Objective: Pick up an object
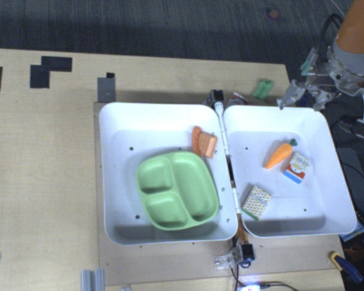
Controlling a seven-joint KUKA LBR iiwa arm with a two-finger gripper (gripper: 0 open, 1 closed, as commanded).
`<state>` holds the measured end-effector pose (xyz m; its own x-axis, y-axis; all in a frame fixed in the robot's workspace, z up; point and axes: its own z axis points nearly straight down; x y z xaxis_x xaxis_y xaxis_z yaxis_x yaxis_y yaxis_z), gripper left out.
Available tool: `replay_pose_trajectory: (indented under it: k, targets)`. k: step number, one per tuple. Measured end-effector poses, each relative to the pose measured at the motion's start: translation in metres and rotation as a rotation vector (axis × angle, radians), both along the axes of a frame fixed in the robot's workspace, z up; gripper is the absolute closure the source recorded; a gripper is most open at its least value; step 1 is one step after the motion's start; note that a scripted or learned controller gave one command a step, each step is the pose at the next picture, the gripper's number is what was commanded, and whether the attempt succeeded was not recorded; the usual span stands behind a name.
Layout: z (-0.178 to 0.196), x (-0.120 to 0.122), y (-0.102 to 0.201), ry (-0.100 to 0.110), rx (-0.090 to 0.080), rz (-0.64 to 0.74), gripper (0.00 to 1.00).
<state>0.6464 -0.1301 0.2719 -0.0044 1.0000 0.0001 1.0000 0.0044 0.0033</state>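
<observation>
The gripper (300,94) hangs over the back edge of the right bin (315,220), fingers apart and holding nothing. Nearest in that bin lies a toy carrot (278,154), probably light, hard and smooth; gripping across its thick orange middle looks safest, since the tapered tip could slip. Just beside it sit 2 small cartons (296,167) (256,201). The left bin (118,220) holds a green plate (177,190).

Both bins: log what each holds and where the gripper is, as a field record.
left bin: green tray; orange packet by the divider
right bin: carrot; red-white box; patterned box
gripper: above the right bin's far edge, holding nothing
objects lifted: none
</observation>
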Motion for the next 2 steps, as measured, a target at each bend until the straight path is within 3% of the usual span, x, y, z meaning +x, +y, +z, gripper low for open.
replay_pose_trajectory:
  k: [1, 2]
  targets:
    - [-0.186, 0.014, -0.005, -0.003, -0.001, 0.000, 0.00]
    - [-0.186, -0.072, -0.006, -0.002, -0.001, -0.003, 0.00]
